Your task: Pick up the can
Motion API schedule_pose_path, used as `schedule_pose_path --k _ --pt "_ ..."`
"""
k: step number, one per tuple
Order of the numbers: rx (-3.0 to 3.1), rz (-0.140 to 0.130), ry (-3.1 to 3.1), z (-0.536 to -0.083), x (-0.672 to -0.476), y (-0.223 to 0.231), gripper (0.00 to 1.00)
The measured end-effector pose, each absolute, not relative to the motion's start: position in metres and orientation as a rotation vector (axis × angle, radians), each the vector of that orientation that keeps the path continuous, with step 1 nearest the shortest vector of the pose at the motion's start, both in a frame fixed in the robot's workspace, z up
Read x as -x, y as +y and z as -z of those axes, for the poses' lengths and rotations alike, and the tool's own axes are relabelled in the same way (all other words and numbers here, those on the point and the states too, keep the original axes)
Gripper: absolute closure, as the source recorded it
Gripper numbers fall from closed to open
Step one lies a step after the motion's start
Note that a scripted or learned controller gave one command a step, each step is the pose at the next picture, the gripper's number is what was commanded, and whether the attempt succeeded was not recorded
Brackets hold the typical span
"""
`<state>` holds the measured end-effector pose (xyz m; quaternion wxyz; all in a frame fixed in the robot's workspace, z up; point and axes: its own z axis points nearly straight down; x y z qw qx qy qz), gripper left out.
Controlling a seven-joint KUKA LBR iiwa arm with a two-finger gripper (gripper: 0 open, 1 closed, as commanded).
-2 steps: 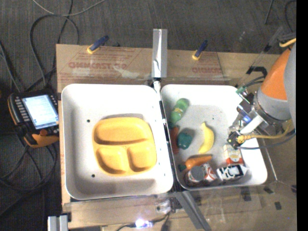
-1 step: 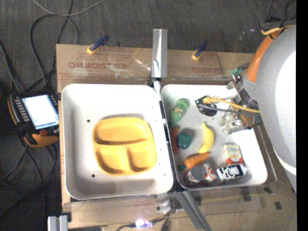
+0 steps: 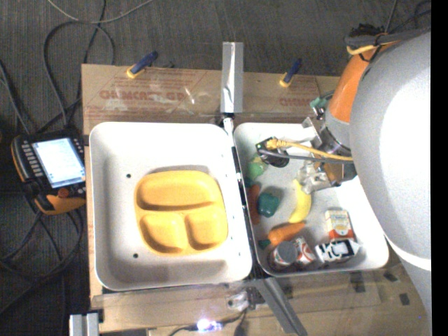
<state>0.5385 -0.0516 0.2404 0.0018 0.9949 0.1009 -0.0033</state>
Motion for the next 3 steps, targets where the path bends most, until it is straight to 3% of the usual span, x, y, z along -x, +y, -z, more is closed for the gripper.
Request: schedule_pose_path --k 1,2,3 --pt "-3.114 0.008 0.398 -0.26 -0.614 -0.041 1.0" --pt "-3.093 0.005 0.534 -0.386 -0.647 -0.168 1.0" --pt "-3.089 0.01 0.575 -0.25 -0.581 -0.155 1.0"
